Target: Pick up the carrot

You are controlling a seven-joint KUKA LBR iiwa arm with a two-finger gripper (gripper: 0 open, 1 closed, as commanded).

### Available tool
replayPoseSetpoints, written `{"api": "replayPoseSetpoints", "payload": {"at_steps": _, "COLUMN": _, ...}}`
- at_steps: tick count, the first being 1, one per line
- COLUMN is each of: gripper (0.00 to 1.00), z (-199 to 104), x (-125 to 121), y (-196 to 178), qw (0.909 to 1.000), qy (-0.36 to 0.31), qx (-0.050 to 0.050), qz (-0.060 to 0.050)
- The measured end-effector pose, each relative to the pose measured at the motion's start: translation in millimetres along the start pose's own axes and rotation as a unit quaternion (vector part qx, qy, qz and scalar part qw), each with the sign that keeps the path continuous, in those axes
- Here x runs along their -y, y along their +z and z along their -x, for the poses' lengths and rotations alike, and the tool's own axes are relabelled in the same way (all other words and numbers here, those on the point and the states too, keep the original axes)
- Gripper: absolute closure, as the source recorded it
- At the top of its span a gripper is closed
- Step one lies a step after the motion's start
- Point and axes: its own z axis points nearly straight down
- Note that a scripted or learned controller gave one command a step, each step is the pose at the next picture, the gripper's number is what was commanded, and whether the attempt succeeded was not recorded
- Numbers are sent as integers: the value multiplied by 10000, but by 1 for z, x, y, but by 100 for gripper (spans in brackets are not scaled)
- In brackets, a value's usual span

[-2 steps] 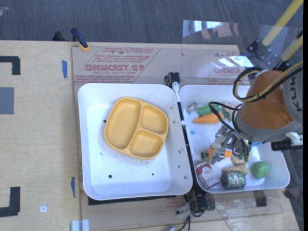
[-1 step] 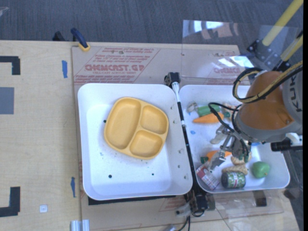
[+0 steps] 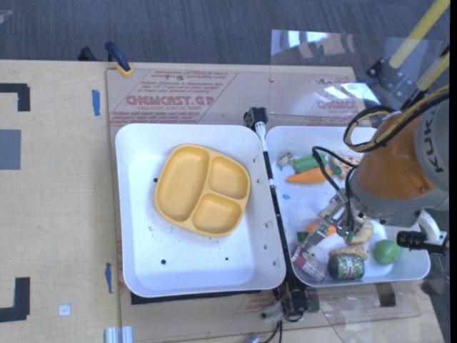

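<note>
The carrot is orange and lies on its side in the upper left part of the right bin, pointing left. Just above it rests a green piece; whether it is the carrot's top I cannot tell. My gripper hangs low over the middle of the right bin, below and to the right of the carrot and apart from it. The grey and orange arm covers the bin's right half. A small orange and green piece sits right by the gripper's left side.
Along the right bin's front lie a green can, a green round fruit, a beige lumpy item and a red and white packet. The left bin holds a yellow divided plate. A black rail separates the bins.
</note>
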Motion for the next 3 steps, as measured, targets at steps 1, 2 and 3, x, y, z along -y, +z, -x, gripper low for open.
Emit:
{"api": "replayPoseSetpoints", "payload": {"at_steps": 1, "gripper": 0, "z": -8, "x": 23, "y": 0, "qw": 9980, "qy": 632, "qx": 20, "qz": 19}}
{"api": "replayPoseSetpoints", "payload": {"at_steps": 2, "gripper": 0, "z": -7, "x": 14, "y": 0, "qw": 9801, "qy": 1986, "qx": 9, "qz": -2}}
{"api": "replayPoseSetpoints", "payload": {"at_steps": 3, "gripper": 100, "z": -2, "x": 13, "y": -12, "qw": 9800, "qy": 1988, "qx": 81, "qz": 28}}
